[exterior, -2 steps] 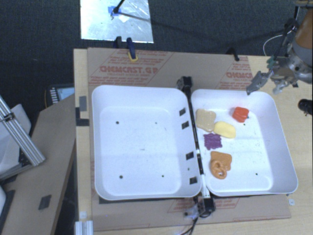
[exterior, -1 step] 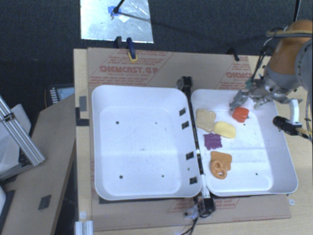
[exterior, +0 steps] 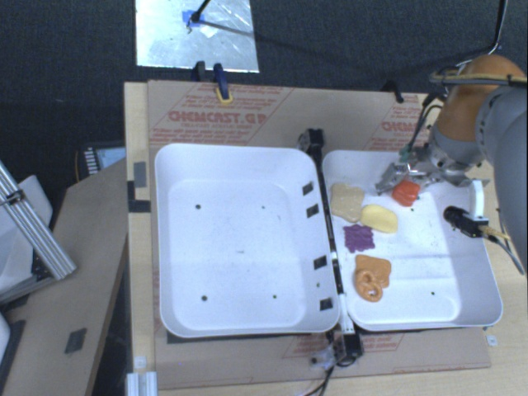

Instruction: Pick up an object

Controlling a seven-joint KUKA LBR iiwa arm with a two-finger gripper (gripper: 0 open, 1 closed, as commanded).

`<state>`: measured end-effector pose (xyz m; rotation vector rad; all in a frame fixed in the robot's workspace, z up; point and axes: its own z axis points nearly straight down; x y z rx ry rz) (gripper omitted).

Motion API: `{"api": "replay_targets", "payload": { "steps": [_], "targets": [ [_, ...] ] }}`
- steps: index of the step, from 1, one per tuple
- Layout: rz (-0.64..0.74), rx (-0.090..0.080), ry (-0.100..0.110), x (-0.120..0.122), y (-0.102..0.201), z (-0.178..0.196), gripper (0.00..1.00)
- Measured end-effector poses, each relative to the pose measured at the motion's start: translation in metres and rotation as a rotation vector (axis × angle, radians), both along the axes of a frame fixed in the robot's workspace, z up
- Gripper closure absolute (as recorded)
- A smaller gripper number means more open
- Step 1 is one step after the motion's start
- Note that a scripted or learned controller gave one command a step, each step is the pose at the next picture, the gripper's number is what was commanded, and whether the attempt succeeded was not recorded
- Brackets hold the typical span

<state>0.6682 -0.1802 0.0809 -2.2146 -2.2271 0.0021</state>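
Observation:
My gripper hangs over the far part of the right bin, at the end of the grey arm with the orange band. A small orange-red object lies right at the gripper's tip, touching or nearly touching it; whether it is gripped is unclear. To the left of it lie a cream piece and a yellow piece. A purple piece sits below them, and an orange pretzel-shaped piece is nearer the front.
The left bin stands beside the right one, with a black divider with clips between them. A black fitting with a cable sits at the right bin's right rim. A metal sheet lies beyond the bench.

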Motion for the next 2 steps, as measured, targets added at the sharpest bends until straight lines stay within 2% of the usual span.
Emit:
{"api": "replay_targets", "payload": {
  "steps": [1,2],
  "targets": [
    [0.002,-0.002,-0.009,0.002,0.000,0.016,1.00],
    [-0.011,-0.004,-0.008,-0.115,-0.026,0.125,1.00]
  ]
}}
